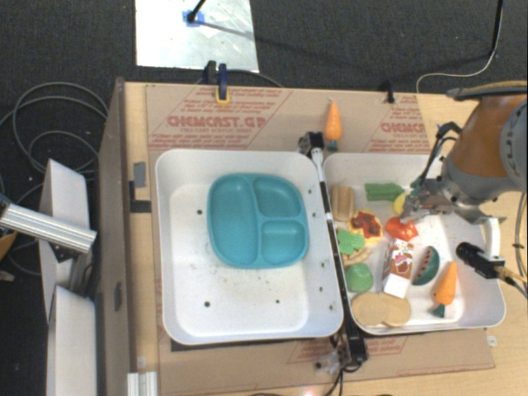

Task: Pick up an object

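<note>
The gripper [410, 210] hangs low in the right bin [495, 304], directly above the tomato [402, 228]. Whether its fingers are spread or grasping anything, I cannot tell.

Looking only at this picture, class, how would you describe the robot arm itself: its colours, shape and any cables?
The arm comes in from the right as a thick, rounded body with an orange band and grey metal beside it. It narrows to a small grey hand over the right bin. A thin dark cable loops along the arm's left side.
</note>
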